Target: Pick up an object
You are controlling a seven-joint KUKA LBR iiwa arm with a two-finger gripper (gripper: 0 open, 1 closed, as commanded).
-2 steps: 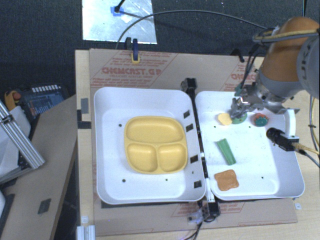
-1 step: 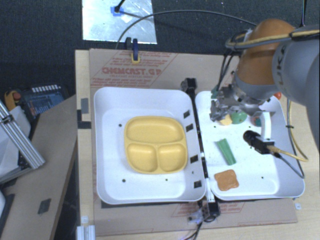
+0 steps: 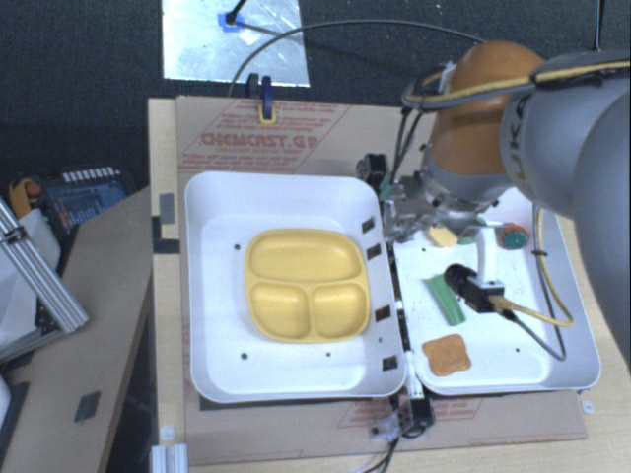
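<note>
Four loose things in right bin [image 3: 518,348]: yellow piece [image 3: 443,236], green stick [image 3: 446,300], brown slab [image 3: 447,355], teal thing [image 3: 513,236]. Left bin [image 3: 212,294] has just a yellow tray [image 3: 301,284], lying flat.

Gripper [image 3: 409,215] sits low at the right bin's far left corner, by the wall between the bins. It is hidden under the wrist, so cannot tell how far open it is or whether it has anything. Nothing seen in its grasp.

Step, my guess: approach/descend onto a target, no grasp confirmed. Likely target is the yellow piece: in the right bin's far left part, just beside the gripper on its right, partly covered by the wrist. The next move calls for centring over the piece, coming down to the bin floor, closing, then lifting straight up. The corner wall is close, so there is a risk of a bump or an empty close.

Yellow piece's axis: too small and too hidden to call, looks roughly as wide as long. By contrast the green stick is clearly long, lying flat, with its axis slanting from far-left to near-right, well clear of the gripper.
</note>
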